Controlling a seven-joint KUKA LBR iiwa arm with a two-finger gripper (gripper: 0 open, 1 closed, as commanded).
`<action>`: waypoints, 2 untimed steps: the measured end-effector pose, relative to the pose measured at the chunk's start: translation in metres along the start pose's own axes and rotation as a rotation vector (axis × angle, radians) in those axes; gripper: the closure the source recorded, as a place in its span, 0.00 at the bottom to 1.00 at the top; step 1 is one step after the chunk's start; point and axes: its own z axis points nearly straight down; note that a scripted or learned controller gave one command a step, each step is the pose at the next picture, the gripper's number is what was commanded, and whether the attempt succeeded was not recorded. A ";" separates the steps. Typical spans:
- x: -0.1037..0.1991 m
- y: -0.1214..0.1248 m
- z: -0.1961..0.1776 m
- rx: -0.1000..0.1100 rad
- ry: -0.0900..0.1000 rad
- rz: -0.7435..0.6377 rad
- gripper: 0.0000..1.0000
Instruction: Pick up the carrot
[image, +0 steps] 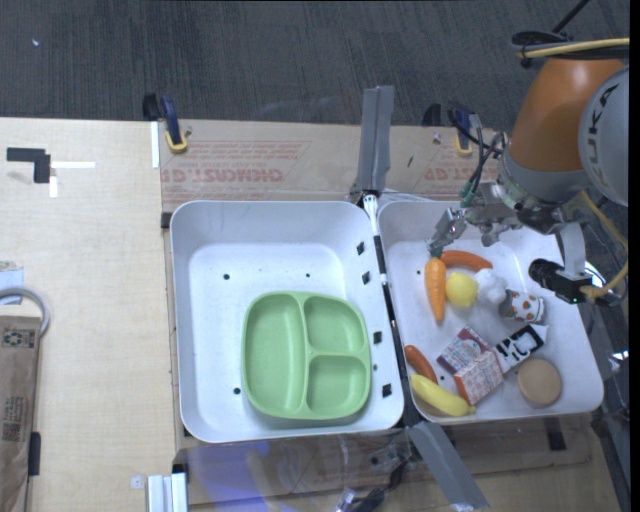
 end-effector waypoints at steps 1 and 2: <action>-0.010 -0.040 0.100 -0.001 0.001 -0.010 0.00; -0.019 -0.009 0.099 -0.002 0.000 0.052 0.00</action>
